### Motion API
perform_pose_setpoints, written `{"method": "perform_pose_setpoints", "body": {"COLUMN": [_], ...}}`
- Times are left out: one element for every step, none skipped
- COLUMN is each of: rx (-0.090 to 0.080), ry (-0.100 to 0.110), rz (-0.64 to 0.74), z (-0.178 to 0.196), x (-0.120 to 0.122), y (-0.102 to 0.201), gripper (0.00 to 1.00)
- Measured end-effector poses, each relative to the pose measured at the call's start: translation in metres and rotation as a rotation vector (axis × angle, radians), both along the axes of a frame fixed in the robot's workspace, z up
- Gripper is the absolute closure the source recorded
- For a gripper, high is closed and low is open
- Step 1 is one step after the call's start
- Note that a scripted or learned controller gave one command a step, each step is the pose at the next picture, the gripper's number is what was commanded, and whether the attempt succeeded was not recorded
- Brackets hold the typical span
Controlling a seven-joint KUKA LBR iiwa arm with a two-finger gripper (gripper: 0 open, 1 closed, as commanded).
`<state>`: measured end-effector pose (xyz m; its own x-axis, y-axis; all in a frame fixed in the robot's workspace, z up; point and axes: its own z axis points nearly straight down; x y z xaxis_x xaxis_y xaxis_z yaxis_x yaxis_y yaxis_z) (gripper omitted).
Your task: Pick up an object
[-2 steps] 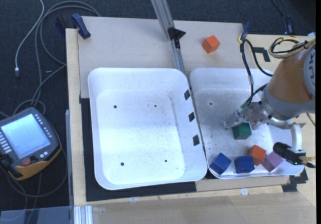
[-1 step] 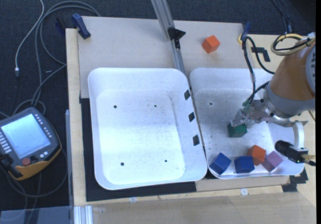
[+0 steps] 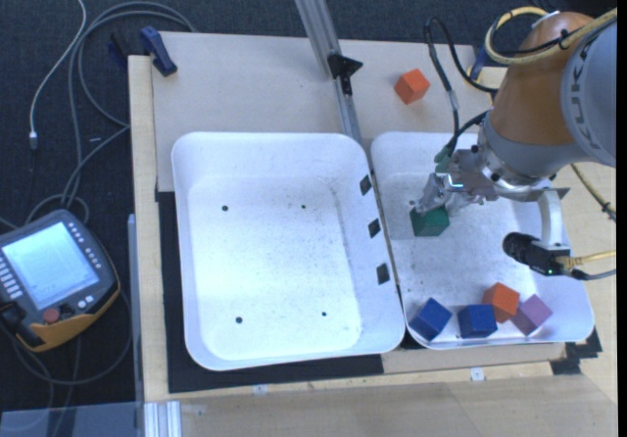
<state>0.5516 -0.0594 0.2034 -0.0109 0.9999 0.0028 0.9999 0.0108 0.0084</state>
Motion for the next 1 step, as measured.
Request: {"method": "perform_pose_setpoints", "body": {"rx": [-0.008], "ry": [-0.007], "rz": [-0.005], "z": [0.0015], "x": [0.0595], "y": [0.0649], "gripper": [1.0]}}
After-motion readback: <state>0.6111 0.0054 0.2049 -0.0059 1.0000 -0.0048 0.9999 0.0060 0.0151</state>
